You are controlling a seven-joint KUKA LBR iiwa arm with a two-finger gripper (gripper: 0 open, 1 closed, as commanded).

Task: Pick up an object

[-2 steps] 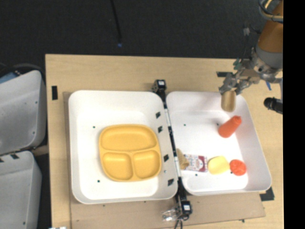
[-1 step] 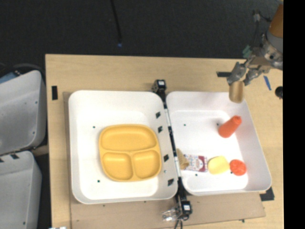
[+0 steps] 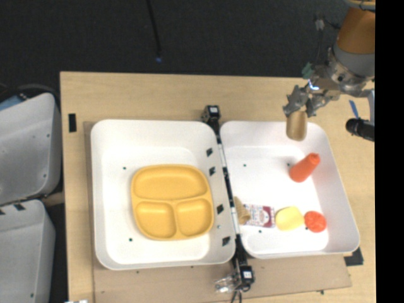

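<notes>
My gripper (image 3: 302,110) hangs over the far edge of the right bin (image 3: 334,188), with a tan cylinder (image 3: 297,127) upright between its fingers, lifted above the bin's back rim. Lying in the right bin are an orange tapered piece (image 3: 304,167), a yellow rounded piece (image 3: 288,218), a small red-orange ball (image 3: 315,221) and a red-and-white packet (image 3: 255,216) by the left wall.
The left bin (image 3: 107,169) holds a yellow divided plate (image 3: 172,201). Black clips (image 3: 211,113) sit on the seam between the bins. A grey casing (image 3: 25,144) stands off the bench's left side.
</notes>
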